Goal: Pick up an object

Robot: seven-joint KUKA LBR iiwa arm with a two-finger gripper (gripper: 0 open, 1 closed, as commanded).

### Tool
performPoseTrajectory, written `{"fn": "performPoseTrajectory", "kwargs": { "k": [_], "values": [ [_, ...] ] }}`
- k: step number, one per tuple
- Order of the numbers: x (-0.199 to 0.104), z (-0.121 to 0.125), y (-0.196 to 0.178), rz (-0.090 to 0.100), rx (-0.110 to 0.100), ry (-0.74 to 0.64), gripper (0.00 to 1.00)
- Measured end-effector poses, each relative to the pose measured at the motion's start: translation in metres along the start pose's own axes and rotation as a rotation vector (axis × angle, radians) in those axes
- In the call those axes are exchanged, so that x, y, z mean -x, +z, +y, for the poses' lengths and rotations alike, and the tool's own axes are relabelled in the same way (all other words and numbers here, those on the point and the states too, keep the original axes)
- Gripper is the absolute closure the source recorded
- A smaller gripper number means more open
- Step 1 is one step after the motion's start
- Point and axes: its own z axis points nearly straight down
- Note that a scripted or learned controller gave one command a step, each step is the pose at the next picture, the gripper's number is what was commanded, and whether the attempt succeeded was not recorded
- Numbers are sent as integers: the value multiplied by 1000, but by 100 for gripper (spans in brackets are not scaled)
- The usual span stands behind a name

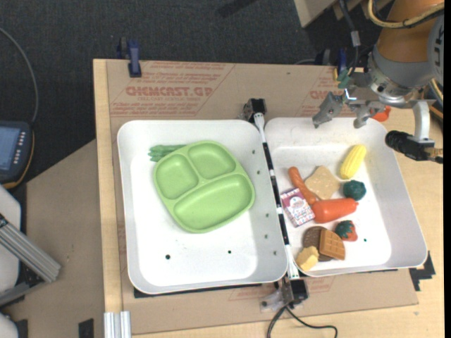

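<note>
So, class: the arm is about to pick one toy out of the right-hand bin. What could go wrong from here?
1. The toys lie packed together: the carrot touches the bread slice and the small carton, so the open pincer may nudge or catch a neighbour.
2. The pincer hangs over the bin's far rim, so a straight drop might hit it.
3. The yellow corn is rounded and may slip.

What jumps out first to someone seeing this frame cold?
The light green three-compartment plastic plate, lying at a slant in the left white bin, is the largest splash of colour. Next comes the cluster of small toy foods in the right white bin, such as the yellow corn cob and orange carrot. Above that bin's far edge hangs the pincer, open, gripping nothing.
</note>
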Motion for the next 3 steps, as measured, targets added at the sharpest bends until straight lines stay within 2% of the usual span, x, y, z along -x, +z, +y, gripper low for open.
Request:
{"fn": "performPoseTrajectory", "kwargs": {
  "k": [1,2,3],
  "values": [
    [89,-7,74,-1,-5,7,0],
    [99,-8,158,1,-6,2,0],
    [99,-5,142,-2,4,1,100]
  ]
}}
